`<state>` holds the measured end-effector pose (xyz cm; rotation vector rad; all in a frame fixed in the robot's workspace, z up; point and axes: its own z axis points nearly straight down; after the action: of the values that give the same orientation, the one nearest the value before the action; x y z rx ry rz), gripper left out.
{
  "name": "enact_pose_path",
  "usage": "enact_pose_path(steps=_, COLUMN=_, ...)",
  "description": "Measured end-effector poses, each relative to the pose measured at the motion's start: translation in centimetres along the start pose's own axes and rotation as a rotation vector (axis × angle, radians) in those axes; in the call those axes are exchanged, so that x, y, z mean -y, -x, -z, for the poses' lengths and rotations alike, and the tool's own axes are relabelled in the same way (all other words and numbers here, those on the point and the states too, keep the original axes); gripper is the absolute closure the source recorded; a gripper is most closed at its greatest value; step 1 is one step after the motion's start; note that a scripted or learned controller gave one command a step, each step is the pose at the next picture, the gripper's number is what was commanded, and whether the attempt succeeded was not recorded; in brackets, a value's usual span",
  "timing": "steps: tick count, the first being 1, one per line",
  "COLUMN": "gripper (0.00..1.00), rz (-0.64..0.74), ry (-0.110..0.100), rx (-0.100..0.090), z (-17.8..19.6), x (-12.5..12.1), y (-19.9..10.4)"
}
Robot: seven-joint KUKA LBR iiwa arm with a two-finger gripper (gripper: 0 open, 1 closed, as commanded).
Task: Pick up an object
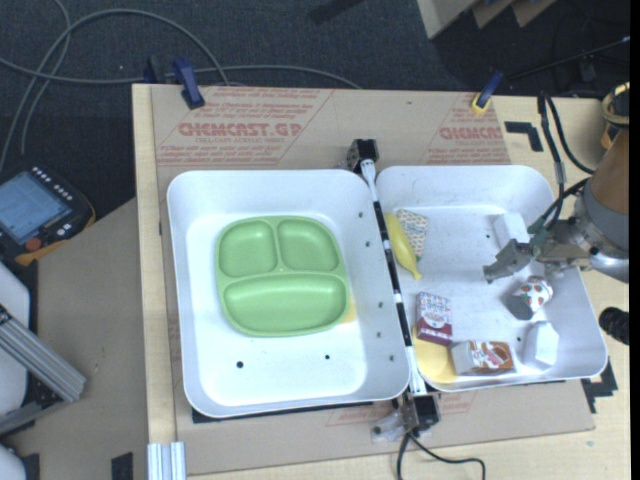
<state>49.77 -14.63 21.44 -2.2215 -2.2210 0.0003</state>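
Bright, even light falls from above. The two shallow white plastic bins (460,193) glare a little. Shadows are soft. The picture looks slightly fuzzy everywhere.

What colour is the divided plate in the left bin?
Light green, seen clearly in the camera view: divided plate.

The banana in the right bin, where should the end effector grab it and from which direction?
Probably at the middle of the banana, coming straight down from above. It lies flat and lengthwise along the right bin's left wall, so the fingers would best close across its narrow width; that wall crowds one side, so come in slightly from the bin's inner side.
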Motion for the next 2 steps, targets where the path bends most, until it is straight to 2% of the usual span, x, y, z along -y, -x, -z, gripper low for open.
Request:
enact_pose_path(steps=1, gripper=0.00, rz=0.001, ry=0.011, rx=0.004, z=-9.75, x=-1.63, y=4.95)
enact_pose_path(steps=2, gripper=0.00, rz=0.002, ry=0.020, rx=0.008, z=-10.66, x=-1.75, y=5.52)
